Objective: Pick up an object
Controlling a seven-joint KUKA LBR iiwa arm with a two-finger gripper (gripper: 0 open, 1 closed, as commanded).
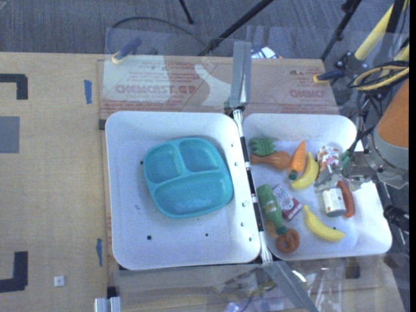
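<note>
Several toys crowd the right bin (380,236), so my gripper (335,176) hangs low over the small can (333,201) (finger state: I cannot tell)

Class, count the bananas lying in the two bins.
2. One banana lies mid right bin, beside the carrot; the other banana lies near its front edge. Clutter could hide more.

Far to the tool's (338,169) left, a turquoise plate (187,177) sits in a white bin (123,194). Just left of the tool lie an orange carrot (298,158) and a yellow banana (307,174); below it, a second yellow banana (322,226) and a red sausage (348,199). Further left lies a green bottle (272,208). The worktop (52,174) is pale tan with blue tape marks.
</note>
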